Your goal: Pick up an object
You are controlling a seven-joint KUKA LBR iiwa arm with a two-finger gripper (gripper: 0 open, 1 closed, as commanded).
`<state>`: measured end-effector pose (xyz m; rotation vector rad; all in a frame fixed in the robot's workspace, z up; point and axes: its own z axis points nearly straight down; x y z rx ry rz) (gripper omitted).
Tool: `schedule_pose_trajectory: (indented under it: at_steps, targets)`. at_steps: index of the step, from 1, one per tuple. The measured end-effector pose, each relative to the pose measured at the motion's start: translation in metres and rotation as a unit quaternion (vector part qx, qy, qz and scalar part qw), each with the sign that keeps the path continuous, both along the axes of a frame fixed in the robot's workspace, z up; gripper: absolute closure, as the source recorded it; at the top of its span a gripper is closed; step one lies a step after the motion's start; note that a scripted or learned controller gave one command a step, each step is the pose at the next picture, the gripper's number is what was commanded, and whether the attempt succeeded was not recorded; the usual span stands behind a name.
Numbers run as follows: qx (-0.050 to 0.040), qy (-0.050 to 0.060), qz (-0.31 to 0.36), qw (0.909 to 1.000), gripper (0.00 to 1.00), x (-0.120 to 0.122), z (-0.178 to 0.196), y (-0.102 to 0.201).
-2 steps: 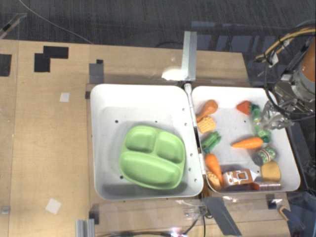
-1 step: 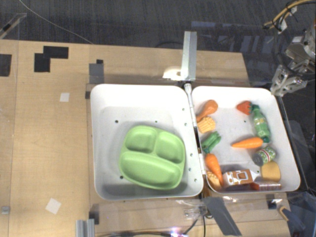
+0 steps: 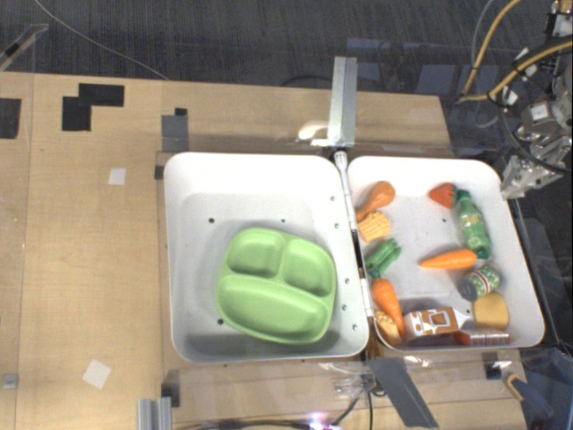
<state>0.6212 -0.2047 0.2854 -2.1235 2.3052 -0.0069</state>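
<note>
Hanging at the right edge, above and outside the right bin point(image 3: 515, 240): the gripper point(image 3: 528, 173), too cut off and cluttered with cables to tell its state. Lying nearest, down and to the left, the green bottle point(image 3: 470, 224), long axis running roughly along the bin's right wall, touching a red piece point(image 3: 442, 194). Sitting just below, an orange carrot point(image 3: 448, 260), pointing leftward.

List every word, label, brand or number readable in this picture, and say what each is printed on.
No text can be read.
Brown sauce bottle with a white label in the right white bin: print is too blurred to read.
Green plastic bottle with a label: too small to read.
Small green and white can: markings too blurred to read.
Green three-compartment plastic tray in the left white bin: no print.
</note>
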Motion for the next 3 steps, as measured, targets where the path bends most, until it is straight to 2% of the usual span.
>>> schedule_pose_trajectory:
  at_steps: [2, 3]
  targets:
    - [0.0019, -0.01, -0.001, 1.0, 1.0, 0.005, 0.027, 0.003]
    - [-0.0024, 0.0, 0.367, 0.9303, 1.0, -0.009, 0.029, 0.0]
